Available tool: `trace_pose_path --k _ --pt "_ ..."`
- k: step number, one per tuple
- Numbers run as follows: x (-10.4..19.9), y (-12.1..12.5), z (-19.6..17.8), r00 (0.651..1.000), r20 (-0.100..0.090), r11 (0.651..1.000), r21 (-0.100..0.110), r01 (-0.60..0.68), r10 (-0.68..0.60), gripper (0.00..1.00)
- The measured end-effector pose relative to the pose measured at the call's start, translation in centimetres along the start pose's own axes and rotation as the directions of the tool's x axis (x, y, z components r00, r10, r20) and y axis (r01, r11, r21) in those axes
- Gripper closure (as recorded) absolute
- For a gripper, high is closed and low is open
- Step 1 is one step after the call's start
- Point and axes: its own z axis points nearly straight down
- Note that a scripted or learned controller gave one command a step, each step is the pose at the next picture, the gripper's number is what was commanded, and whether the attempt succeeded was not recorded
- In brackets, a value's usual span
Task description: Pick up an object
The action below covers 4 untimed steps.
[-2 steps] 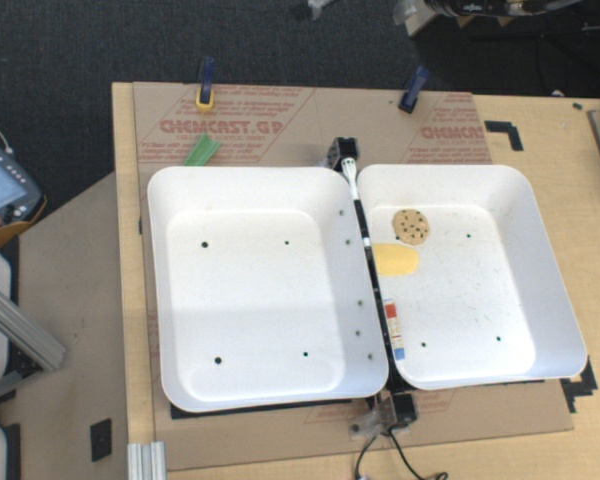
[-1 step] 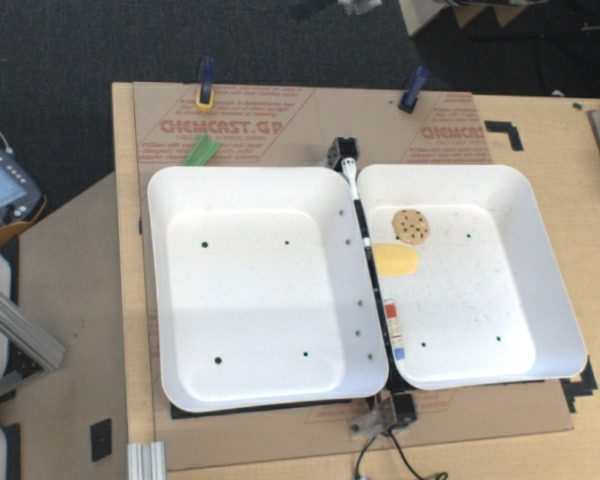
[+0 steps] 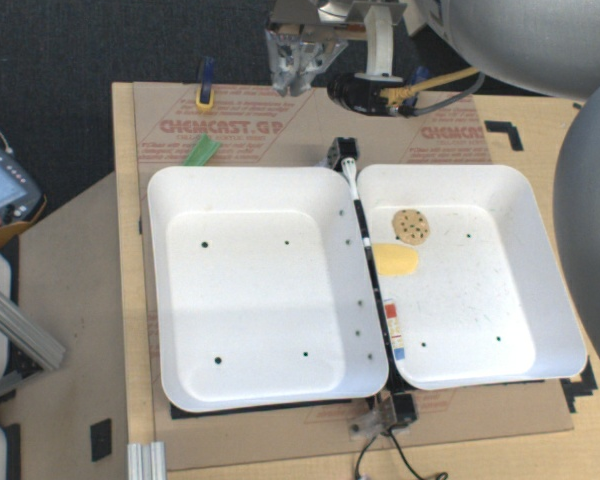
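The bench is covered by a brown cardboard sheet (image 3: 460, 128), and dark carpet lies around it at the top and the left. On the cardboard, red printed letters read "CHEMCAST G.P" above the left bin; a similar red print on the right is too faint to read.

Two shallow white bins stand side by side and touch along their inner rims. In the right bin (image 3: 520, 318), near its inner wall, lie a round cookie (image 3: 411, 226) with dark chips and, just below it, a yellow flat piece (image 3: 394, 260). A thin marker (image 3: 393, 330) with red and blue bands lies lower, beside the same wall. The left bin (image 3: 180, 268) shows only small dark holes in its floor.

A green strip (image 3: 201, 151) and a yellow and blue clamp (image 3: 206, 85) are on the cardboard above the left bin.

The gripper (image 3: 298, 68) hangs over the upper edge of the cardboard, well apart from both bins, with nothing between its metal fingers; I cannot tell whether they are spread or pressed together.
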Motion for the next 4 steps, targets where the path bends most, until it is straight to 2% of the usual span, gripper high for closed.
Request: trace_pose_path --k 1,2,3,4 --pt "-11.8 -3.8 -9.1 1.0 0.0 0.999 -0.029 -0.015 0.015 1.0" --pt "-4.5 -6.4 -0.3 1.0 -0.003 1.0 -0.005 0.004 -0.004 1.0" --pt "0.0 -11.0 -6.6 1.0 -0.008 1.0 -0.024 0.005 -0.005 1.0" --pt "4.2 -15.4 -9.9 1.0 -0.007 1.0 -0.021 0.005 -0.005 1.0"
